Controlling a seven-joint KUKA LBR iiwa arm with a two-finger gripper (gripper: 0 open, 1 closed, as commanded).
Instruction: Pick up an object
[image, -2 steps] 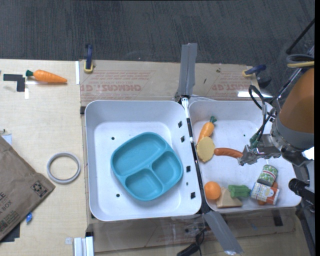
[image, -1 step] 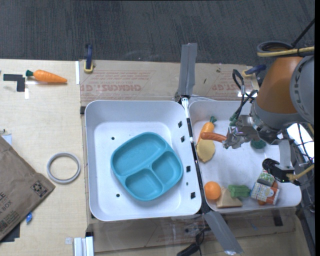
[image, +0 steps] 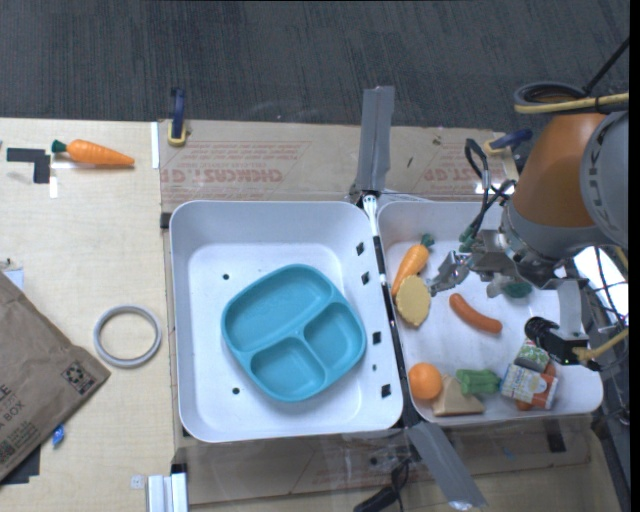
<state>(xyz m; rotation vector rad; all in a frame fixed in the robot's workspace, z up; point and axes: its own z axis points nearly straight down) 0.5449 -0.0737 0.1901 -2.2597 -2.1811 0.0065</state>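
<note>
My gripper (image: 447, 273) hangs low over the middle of the right bin (image: 590, 398), pointing left, with its fingers (image: 449, 262) apart and nothing between them. Just left of it lie an orange carrot (image: 410, 266) and a pale yellow potato-like piece (image: 414, 301). A red sausage (image: 474, 313) lies just below and right of the fingertips. Along the bin's front edge sit an orange (image: 425, 381), a green item (image: 478, 381), a tan bread slice (image: 458, 401) and a small carton (image: 527, 379). The arm's orange band (image: 560, 180) covers the bin's far right corner.
The left bin (image: 200, 250) holds a blue divided plate (image: 292, 332). On the bench to the left lie another carrot (image: 95, 153), a grey tape ring (image: 127, 334) and a cardboard box (image: 35, 385). A grey divider (image: 376, 140) stands between the bins at the back.
</note>
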